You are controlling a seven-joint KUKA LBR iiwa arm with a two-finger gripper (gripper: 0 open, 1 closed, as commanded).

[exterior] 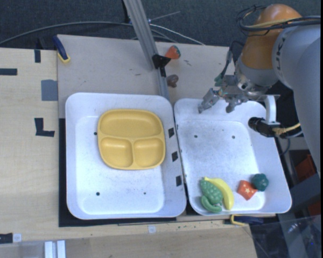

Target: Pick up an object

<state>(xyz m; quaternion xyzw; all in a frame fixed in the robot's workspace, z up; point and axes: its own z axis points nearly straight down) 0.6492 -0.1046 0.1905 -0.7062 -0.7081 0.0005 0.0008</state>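
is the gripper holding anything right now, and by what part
Nothing is held. The two-finger gripper hangs open over the far edge of the right white bin, with no object between its fingers.

Arm (296, 42) cut off at right edge.
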